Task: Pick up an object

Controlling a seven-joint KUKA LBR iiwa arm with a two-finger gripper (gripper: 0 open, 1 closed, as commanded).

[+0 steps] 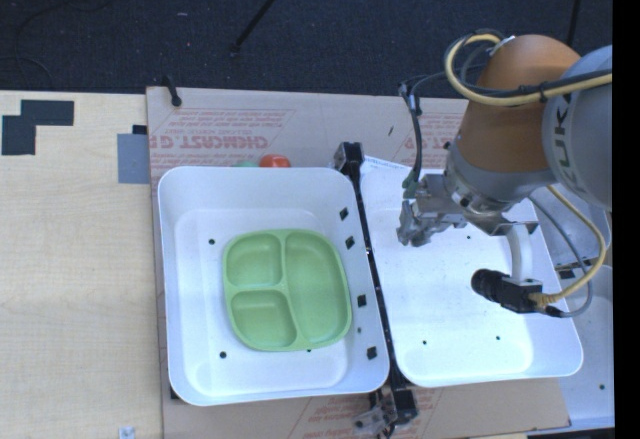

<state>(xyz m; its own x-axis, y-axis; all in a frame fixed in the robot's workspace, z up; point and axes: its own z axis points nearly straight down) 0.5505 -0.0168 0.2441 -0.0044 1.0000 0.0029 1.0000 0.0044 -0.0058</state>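
Nearest: green divided plate [288,289] lying flat in the left bin [190,327], roughly centred, so the likely pick target sits well apart from the arm. Right bin [470,347] next door; gripper [418,227] hangs low over its upper left, near the divider. Can't tell how far the fingers are spread; nothing visible between them. Farther back, a small orange thing [274,162] behind the left bin's rim, on cardboard [240,132] over the desk [70,257].

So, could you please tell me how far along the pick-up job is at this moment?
Nothing looks picked up yet. The green divided plastic tray lies flat in the left white bin. The gripper sits over the right white bin, away from the tray, with nothing visibly held. Reaching an object, grasping and lifting all remain.
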